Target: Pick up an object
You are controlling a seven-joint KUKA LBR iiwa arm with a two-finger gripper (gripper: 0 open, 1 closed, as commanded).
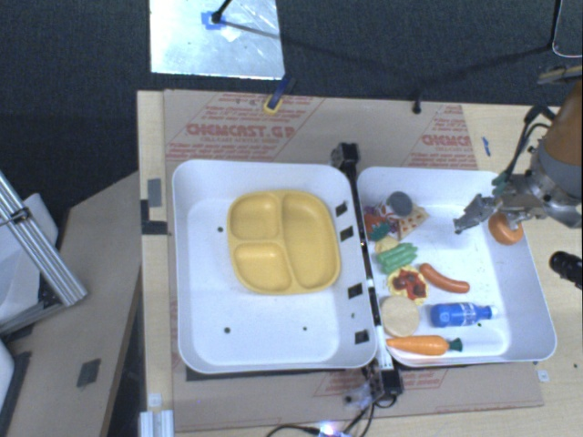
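The right bin holds several toy foods. On its left side are a grey round piece, a green vegetable, a red sausage, a tan disc, a blue bottle and a carrot. An orange ball sits by the bin's right wall. My gripper hangs over the upper right of this bin, just left of the orange ball and apart from the other foods. I see nothing held in it.
The left bin carries a yellow divided plate. A black divider with clips runs between the bins. A shiny metal sheet lies beyond the bench at the top.
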